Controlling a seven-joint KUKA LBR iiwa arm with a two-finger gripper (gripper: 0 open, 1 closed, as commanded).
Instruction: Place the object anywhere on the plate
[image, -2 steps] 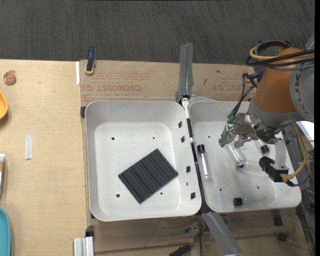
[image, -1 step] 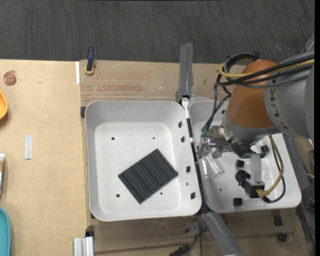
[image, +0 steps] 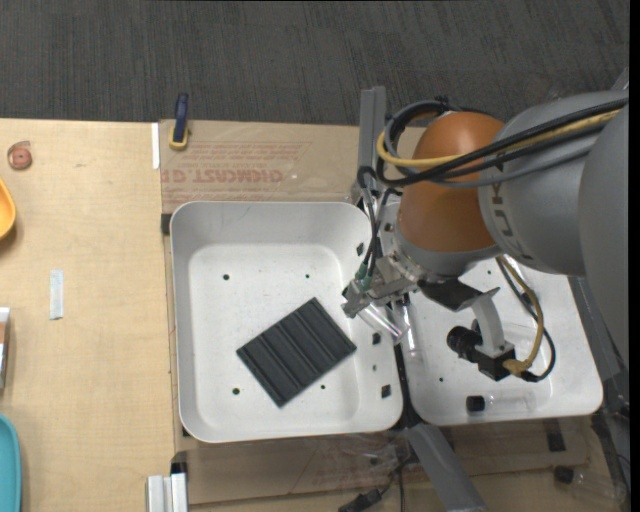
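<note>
My gripper sits over the divide btw the 2 bins, just right of the plate; can't tell its state. Plate is dark, ribbed, flat in left bin, tilted diagonally. No obj seen btw my fingers.

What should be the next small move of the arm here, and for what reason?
Probably a short move left and down toward the dark ribbed plate. The hand sits over the right edge of the left bin, beside the plate's right corner, and the view shows no object between its fingers.
</note>
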